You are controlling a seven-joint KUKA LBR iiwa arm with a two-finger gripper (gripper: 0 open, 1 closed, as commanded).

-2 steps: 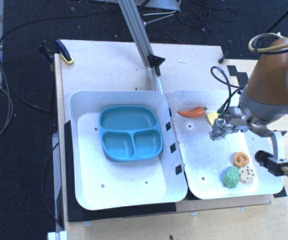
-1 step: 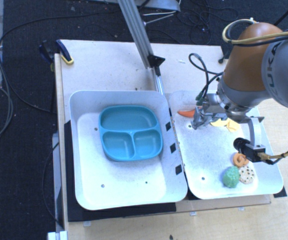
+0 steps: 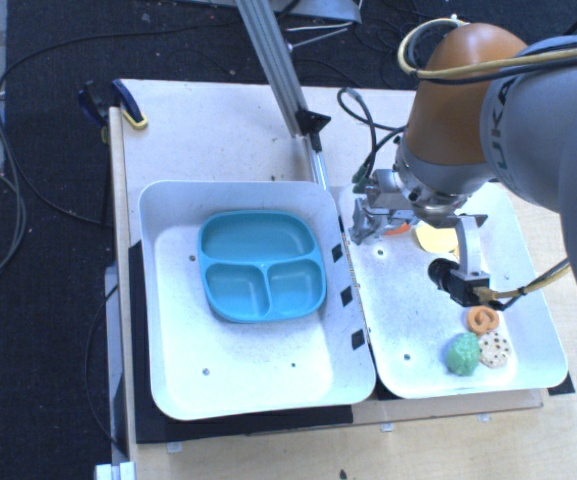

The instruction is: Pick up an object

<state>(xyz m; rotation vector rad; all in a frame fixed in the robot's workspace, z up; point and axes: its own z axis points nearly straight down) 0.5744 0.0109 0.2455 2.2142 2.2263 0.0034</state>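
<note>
Objects cluster at the right bin's [image 3: 418, 368] near corner: a green lump [image 3: 461, 354], a speckled cookie [image 3: 494, 349] and an orange ring [image 3: 482, 319], close together. Farther back, the gripper [image 3: 368, 220] hovers near the bin's far left; whether it is open I cannot tell. Descending there risks grasping nothing, since the cluster sits well apart. The left bin [image 3: 168, 368] holds a blue tray [image 3: 263, 265].

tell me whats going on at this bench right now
A grey KUKA arm reaches into the right bin, its gripper low near the bin's upper left corner. A green ball, a speckled cookie and an orange ring lie untouched near the front. The left bin holds a blue divided tray.
</note>
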